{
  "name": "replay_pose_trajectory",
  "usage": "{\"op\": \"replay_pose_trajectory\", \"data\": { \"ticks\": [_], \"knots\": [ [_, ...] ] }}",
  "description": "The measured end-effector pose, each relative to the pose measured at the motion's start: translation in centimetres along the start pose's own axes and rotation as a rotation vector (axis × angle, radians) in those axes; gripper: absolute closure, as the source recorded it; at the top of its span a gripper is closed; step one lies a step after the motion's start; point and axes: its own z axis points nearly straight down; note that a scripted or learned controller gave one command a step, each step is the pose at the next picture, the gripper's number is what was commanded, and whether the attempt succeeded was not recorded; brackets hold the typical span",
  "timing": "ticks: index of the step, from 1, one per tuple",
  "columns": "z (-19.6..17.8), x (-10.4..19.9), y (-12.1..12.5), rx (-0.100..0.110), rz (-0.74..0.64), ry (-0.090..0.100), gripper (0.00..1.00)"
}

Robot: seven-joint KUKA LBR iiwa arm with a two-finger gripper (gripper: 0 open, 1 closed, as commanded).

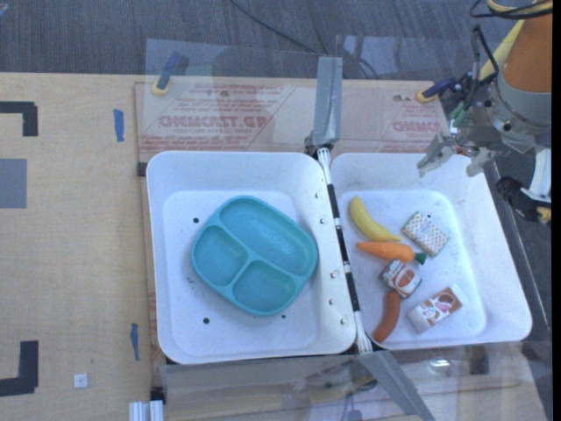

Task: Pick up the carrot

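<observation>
- Carrot (387, 251): orange, green stub at right end; lying crosswise near the middle of the right bin (500, 235), just below the banana (371, 222), touching or almost touching the small can (401, 277) beneath it.
- Claw (453, 159): over the right bin's back edge, near its right corner; fingers spread wide, nothing between them; well apart from the carrot.
- Checked packet (425, 233): just right of the carrot.
- Sausage (387, 316): reddish, near the right bin's front edge, left side.
- Carton (435, 309): white and red, just right of the sausage.
- Teal divided plate (254, 254): middle of the left bin (175, 191).
</observation>
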Motion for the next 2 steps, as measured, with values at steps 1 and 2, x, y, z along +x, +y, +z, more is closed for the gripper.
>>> {"op": "replay_pose_trajectory", "data": {
  "ticks": [1,2],
  "knots": [
    [14.8,1.4,-7.9,-0.030,0.169,0.002,0.00],
    [15.8,3.1,-8.0,-0.029,-0.028,-0.009,0.00]
  ]
}}
